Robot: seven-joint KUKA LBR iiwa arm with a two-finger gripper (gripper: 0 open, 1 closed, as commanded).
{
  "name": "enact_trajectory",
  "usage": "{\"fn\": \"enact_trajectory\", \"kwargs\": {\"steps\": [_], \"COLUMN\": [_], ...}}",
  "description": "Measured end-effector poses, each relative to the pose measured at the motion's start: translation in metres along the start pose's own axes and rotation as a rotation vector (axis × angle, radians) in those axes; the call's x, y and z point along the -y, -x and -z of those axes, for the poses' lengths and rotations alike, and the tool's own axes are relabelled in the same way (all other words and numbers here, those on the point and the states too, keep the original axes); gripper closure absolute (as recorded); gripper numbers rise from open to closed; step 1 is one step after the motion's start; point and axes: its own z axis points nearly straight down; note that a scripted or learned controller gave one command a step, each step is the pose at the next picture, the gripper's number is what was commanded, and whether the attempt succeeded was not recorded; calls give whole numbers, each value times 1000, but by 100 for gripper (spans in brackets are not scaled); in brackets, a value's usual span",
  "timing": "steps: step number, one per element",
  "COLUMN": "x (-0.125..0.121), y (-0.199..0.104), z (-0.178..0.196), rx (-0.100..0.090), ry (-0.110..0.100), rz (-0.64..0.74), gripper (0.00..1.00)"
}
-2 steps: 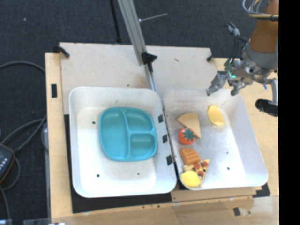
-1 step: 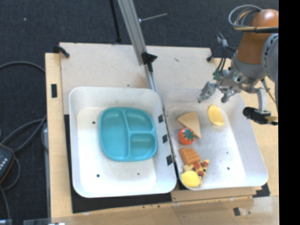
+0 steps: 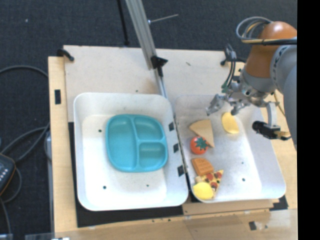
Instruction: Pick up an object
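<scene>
Where the gripper [image 3: 226, 105] hangs over the right bin [image 3: 260, 174], a yellow piece [image 3: 230, 123] lies on the bin floor just below it, in the far part of that bin. Item: yellow piece, oval, long axis running from far-left to near-right, the broader end nearer the front; free of the fingers, which sit above its far end. Jaws: spread, nothing between them.

Item: wedge [image 3: 202, 131], tan, just left of the yellow piece, apart from it, its point aimed toward the near side.
Item: tomato [image 3: 198, 145], red with a green top, touching the wedge's near edge.
Item: waffle [image 3: 202, 166], orange-brown, square, near the tomato, along the bin's left wall.
Item: pizza slice [image 3: 215, 179], small, beside the waffle on its right.
Item: lemon [image 3: 203, 190], yellow, round, in the near-left corner, touching the pizza slice.

Left bin [image 3: 90, 189]: holds one teal tray [image 3: 136, 143] with three compartments, lying flat near the middle.

Arm [image 3: 265, 54]: grey with an orange band, entering from the right above the right bin's far edge.
</scene>
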Motion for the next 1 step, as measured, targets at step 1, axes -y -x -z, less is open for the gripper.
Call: {"fn": "enact_trajectory", "kwargs": {"steps": [1], "x": [0], "y": [1], "z": [-51], "rx": [-1], "ry": [2], "rz": [-1], "gripper": [0]}}
